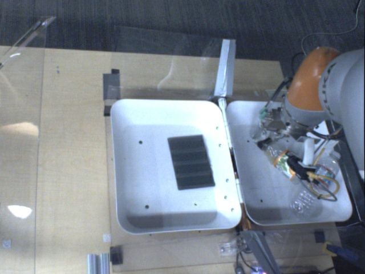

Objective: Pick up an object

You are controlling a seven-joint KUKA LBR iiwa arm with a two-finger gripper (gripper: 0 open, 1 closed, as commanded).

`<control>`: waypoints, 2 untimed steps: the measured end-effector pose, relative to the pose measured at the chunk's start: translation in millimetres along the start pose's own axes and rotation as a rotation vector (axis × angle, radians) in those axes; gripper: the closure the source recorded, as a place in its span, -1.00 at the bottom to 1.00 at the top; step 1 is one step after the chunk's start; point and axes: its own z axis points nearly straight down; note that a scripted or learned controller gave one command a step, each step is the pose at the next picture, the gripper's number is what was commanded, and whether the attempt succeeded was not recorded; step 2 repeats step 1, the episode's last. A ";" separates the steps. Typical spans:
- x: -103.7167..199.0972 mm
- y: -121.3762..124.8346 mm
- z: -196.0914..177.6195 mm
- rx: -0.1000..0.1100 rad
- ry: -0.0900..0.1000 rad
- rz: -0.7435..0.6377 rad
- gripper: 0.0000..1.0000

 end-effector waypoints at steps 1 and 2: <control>38.2 43.6 -82.5 0.009 -0.003 -0.231 1.00; 38.2 43.6 -82.5 0.009 -0.003 -0.231 1.00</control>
